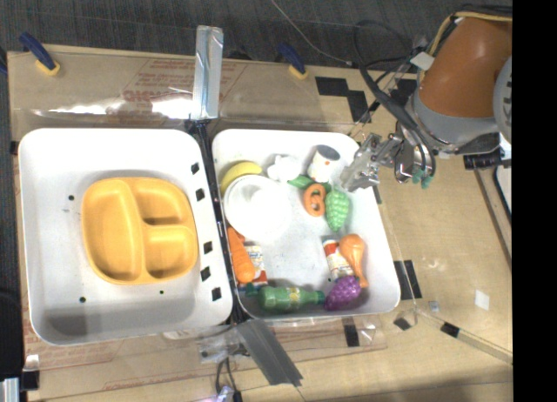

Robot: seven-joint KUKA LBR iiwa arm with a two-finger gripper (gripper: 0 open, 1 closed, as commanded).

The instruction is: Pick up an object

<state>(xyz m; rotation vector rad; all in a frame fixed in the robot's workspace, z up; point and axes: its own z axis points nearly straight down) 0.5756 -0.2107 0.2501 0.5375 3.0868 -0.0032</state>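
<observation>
A: Metal-grey, the gripper (361, 168) hangs over the upper right corner of the right bin (296, 257), just beside the green bumpy toy (338, 208) and the small white cup (324, 162). It grips nothing.

B: So it's the approach step?

A: I'd judge so; next it must settle over one toy and descend. Whether the fingers are apart or together, I cannot tell.

B: And the arm?

A: It reaches in from the right, orange band (466, 65) above, wrist slanted down-left. The yellow divided tray (139, 226) sits in the left bin (52, 304)

A single fixed camera looks down at a slant on the two shallow white plastic bins (52, 322) from above the bench.
</observation>
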